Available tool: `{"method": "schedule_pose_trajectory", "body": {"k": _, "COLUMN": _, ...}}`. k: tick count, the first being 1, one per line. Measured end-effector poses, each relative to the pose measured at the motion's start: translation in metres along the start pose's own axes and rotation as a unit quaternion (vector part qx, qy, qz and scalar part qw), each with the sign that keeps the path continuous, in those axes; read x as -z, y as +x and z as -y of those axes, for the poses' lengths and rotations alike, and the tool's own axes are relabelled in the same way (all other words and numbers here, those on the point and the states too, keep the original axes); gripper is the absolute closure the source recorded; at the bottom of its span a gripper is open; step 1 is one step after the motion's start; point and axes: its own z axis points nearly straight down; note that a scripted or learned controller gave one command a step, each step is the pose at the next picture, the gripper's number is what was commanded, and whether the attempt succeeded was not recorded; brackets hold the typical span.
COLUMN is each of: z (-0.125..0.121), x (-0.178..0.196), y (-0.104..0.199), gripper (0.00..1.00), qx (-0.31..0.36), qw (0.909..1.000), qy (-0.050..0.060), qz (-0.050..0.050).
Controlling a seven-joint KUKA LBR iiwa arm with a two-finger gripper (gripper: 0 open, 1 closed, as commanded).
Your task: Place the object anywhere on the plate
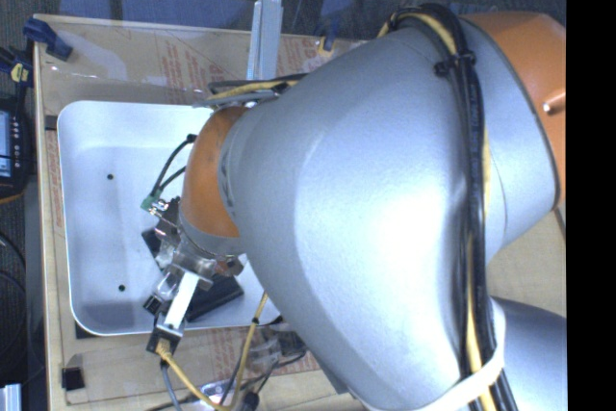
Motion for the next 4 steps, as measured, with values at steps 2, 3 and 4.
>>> {"method": "schedule_pose_trajectory", "body": {"k": 2, "z": -0.053, "x": 0.074, "y": -0.009, "gripper": 1.0, "qx": 0.329, "qw": 0.9444, "qy": -0.002, "qz": 0.0}}
{"method": "schedule_pose_trajectory", "body": {"k": 3, "z": -0.059, "x": 0.011, "y": 0.065, "gripper": 1.0, "qx": 0.152, "qw": 0.9883, "qy": -0.001, "qz": 0.0}}
{"method": "schedule_pose_trajectory", "body": {"k": 4, "z": -0.112, "x": -0.022, "y": 0.082, "gripper": 1.0, "qx": 0.461, "qw": 0.8876, "qy": -0.004, "qz": -0.001}}
